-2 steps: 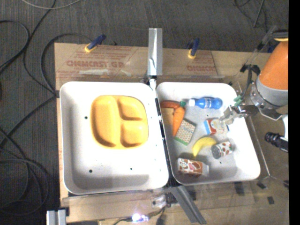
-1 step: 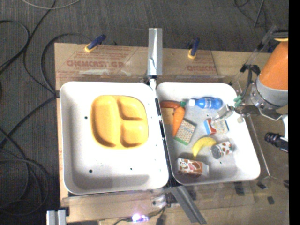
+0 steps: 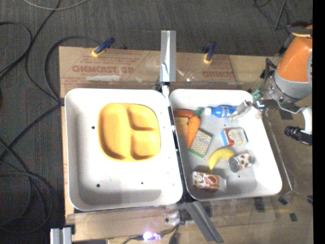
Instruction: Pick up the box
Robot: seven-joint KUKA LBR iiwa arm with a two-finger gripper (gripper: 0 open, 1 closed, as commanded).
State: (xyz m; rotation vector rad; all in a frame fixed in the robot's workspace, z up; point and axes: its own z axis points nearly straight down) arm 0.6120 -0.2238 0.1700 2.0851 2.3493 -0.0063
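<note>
In the left bin sits only a yellow tray. In the right bin, the box I take as the target lies flat by the near edge, its long axis along that edge. A checkered packet and a small carton lie mid-bin. The gripper hovers at the far right corner; whether it is spread or closed I cannot tell. The box lies toward the near left from it.
</note>
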